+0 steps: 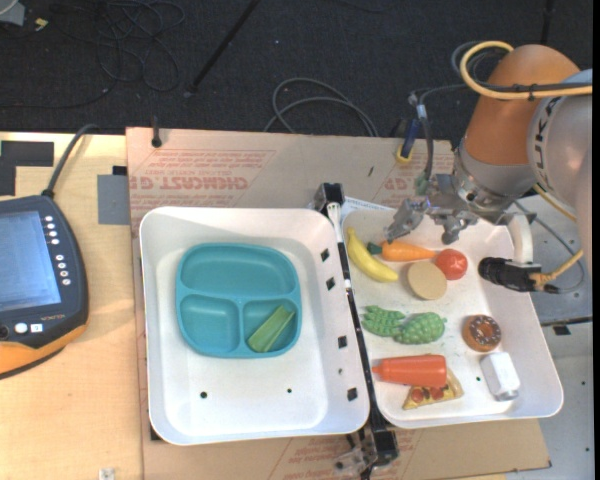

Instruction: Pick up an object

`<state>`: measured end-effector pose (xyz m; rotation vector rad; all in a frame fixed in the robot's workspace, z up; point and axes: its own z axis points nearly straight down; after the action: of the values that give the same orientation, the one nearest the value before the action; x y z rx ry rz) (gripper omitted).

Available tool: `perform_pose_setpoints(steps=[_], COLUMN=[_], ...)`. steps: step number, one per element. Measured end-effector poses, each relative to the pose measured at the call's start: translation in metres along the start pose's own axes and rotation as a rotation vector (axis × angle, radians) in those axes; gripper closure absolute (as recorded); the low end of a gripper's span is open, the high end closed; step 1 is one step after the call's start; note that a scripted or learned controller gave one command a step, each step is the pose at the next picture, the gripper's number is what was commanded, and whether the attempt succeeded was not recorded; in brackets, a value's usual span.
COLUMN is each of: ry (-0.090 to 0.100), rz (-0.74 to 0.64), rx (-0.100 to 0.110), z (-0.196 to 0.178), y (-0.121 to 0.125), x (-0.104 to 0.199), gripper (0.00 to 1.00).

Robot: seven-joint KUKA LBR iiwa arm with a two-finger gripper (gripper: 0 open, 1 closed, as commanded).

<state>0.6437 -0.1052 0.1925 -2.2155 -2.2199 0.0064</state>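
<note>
The tool [432, 220] is hanging over the far end of the right bin [540, 368], its two grey fingers spread apart with nothing between them. One finger [408, 216] is pointing down toward the left, the other [454, 226] toward the right.

Just below the tool, the carrot [408, 252] is lying on its side on the bin floor, orange with a small green tip pointing left, close to the left finger but not gripped. Just to its right the tomato [452, 263] is sitting, small, round and red, near the right finger. The banana [368, 258] is curving along the bin's left wall, yellow with a green stem, just left of the carrot. A pale round disc [428, 282] is lying under the carrot and touching the tomato.

Nearer the middle of the bin, two green leafy pieces [405, 325] are lying side by side, well apart from the tool. A brown doughnut [481, 333] with sprinkles is sitting to their right. Toward the near end, a red pepper-like piece [412, 370] is lying lengthwise, a pizza slice [432, 394] is lying just beside it, and a white block [500, 375] is resting near the right wall.

In the left bin [170, 388], a teal divided plate [225, 293] is holding a green piece [271, 329] in its lower right compartment.

Both bins are sitting on a sheet of cardboard [240, 173] on the counter [60, 408], where a handheld control pendant [25, 268] is lying at the left.
</note>
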Motion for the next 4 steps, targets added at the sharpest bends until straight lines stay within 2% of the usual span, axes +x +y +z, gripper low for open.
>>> perform_pose_setpoints(steps=[1,2,3,4], ry=[-0.001,-0.003,-0.003,0.002], rz=[-0.001,-0.002,0.005,-0.003], rx=[-0.012,-0.002,-0.002,0.001], z=[0.09,0.107,0.107,0.108], y=[-0.017,0.001,0.0,0.0], x=[-0.001,0.025,-0.05,-0.001], gripper=[0.0,0.0,0.0,0.0])
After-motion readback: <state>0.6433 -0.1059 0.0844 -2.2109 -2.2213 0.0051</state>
